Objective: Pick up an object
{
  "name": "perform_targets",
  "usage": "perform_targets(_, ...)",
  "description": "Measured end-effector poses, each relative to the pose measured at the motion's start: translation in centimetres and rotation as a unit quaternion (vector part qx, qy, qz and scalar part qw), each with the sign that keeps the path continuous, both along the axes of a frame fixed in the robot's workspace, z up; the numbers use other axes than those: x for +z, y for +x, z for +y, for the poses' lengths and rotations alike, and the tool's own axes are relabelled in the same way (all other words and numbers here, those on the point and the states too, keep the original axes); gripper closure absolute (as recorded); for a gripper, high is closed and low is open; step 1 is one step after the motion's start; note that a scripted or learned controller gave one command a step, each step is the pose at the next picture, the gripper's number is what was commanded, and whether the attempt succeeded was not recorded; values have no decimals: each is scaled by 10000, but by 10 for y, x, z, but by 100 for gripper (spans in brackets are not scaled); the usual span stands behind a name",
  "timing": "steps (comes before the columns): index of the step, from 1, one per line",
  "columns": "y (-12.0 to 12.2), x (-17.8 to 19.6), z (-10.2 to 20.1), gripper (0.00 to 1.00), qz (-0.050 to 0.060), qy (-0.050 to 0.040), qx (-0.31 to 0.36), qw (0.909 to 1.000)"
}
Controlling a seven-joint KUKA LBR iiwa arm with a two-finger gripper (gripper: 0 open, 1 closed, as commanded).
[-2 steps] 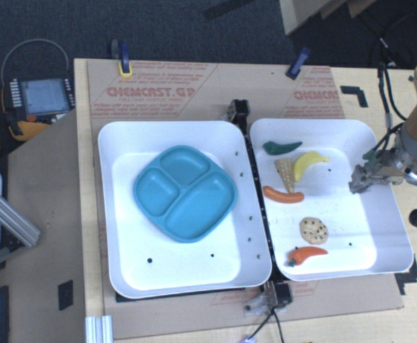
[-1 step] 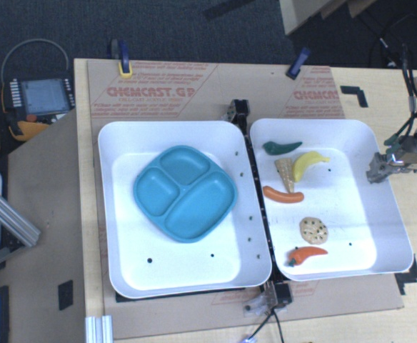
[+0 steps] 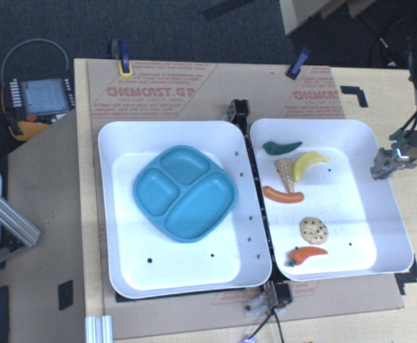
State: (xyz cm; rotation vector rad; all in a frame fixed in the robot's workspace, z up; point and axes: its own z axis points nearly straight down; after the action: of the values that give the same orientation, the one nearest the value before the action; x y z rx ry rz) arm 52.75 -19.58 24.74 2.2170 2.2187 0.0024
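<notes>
One hot dog (image 3: 283,196) lies lengthwise left-right

Gripper (image 3: 384,164) low at right edge — arm mostly out of frame.

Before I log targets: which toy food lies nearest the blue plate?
The hot dog, lying at the right bin's left side; the cookie and banana sit farther right.

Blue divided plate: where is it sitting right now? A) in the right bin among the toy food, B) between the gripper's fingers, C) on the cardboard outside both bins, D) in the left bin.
D: the blue divided plate lies flat inside the left bin, while the toy food, such as the banana, is in the right bin.
</notes>
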Motion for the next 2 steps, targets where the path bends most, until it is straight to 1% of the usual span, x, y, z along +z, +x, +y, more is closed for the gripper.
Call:
perform_targets(1,13,7,52,100,1,11,31,10000)
perform_targets(2,29,0,114,100,16,21,34,10000)
